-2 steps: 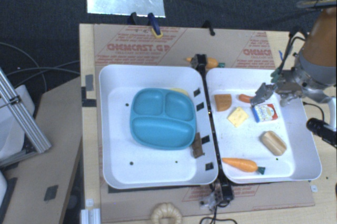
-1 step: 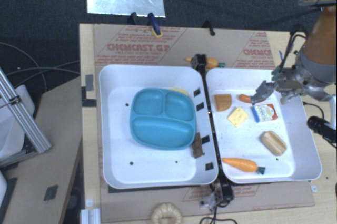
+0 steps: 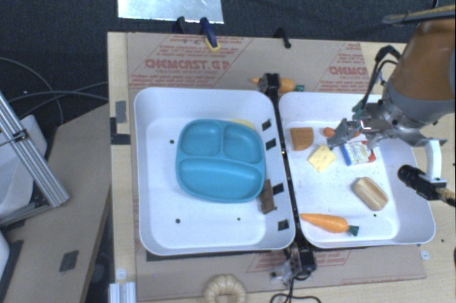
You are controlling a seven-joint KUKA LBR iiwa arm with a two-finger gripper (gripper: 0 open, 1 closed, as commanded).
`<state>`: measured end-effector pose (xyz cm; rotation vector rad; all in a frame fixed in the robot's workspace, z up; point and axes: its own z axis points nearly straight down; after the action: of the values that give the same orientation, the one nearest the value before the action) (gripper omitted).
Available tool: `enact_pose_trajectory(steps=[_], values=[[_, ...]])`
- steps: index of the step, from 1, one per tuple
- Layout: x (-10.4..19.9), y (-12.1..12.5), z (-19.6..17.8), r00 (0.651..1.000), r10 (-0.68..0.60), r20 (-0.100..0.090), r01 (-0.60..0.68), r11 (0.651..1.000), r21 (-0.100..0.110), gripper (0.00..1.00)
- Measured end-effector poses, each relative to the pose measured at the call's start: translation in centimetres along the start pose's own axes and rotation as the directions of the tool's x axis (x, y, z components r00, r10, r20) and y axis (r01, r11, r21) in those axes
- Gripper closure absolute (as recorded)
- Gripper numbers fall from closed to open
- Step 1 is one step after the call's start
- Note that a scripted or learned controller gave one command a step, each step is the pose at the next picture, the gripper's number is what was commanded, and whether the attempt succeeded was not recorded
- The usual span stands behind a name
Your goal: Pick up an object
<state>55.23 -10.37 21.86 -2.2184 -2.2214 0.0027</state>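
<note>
The fingers of the grey two-finger gripper [image 3: 347, 132] hang low over the right shallow white bin [image 3: 406, 230], but whether they are spread or closed cannot be told from this slanted view. Just beside them lies a small blue, white and red packet [image 3: 358, 152], with a pale yellow cheese-like wedge [image 3: 321, 158] to its left and a brown toast-like square [image 3: 301, 138] beyond that. A tan bread-roll-shaped block [image 3: 370, 193] rests nearer the front, and an orange toy carrot with a green tip [image 3: 327, 222] lies along the front edge. Above the wrist sits the arm's orange band [image 3: 427, 59]. The left shallow white bin [image 3: 153, 223] holds a blue plastic divided plate [image 3: 220, 160].
</note>
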Motion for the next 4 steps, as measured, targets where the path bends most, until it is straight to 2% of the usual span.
enact_pose_trajectory(steps=[2,3,4], values=[[1.0,-0.7,11.4,1.000,0.001,-0.001,-0.001,1.000,0.002,0.00],[1.0,-0.7,13.5,1.000,0.001,0.000,-0.001,1.000,-0.001,0.00],[1.0,-0.6,12.4,1.000,0.001,0.000,-0.001,1.000,-0.005,1.00]])
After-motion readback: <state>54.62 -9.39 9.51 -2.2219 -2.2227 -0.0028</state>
